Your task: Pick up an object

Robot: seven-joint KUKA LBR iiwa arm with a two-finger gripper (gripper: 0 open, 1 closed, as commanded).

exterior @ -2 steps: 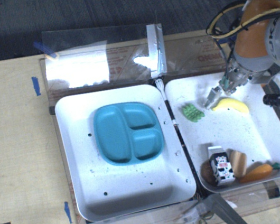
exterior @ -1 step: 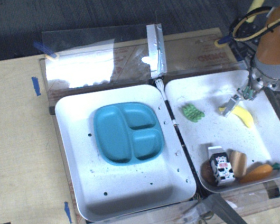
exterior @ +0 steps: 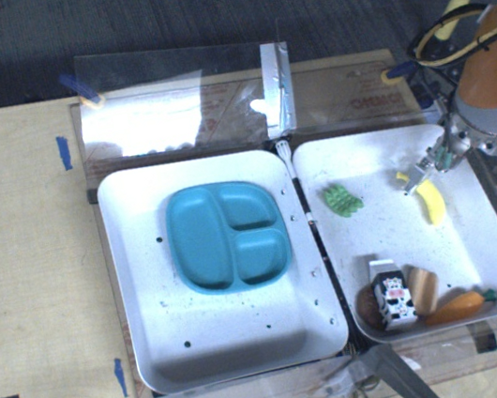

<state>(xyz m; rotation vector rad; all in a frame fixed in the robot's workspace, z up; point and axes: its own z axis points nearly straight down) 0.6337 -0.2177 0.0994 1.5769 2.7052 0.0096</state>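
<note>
Banana (exterior: pixel 431 202) lies in the right bin (exterior: pixel 491 227), near its far right corner, and my gripper (exterior: pixel 434 161) hangs just above its upper end. Nothing sits between my fingers that I can make out, and whether they are spread or closed I cannot tell. So I judge the pick barely begun: the descent and the close are yet to do. Other choices lie in the same bin: a green piece (exterior: pixel 343 199) mid-bin, and a carrot (exterior: pixel 458 306) with a small box (exterior: pixel 394 296) at the near edge. The left bin (exterior: pixel 136 261) bears a blue tray (exterior: pixel 229 235). Both bins rest on a pale wooden bench (exterior: pixel 34 279).
</note>
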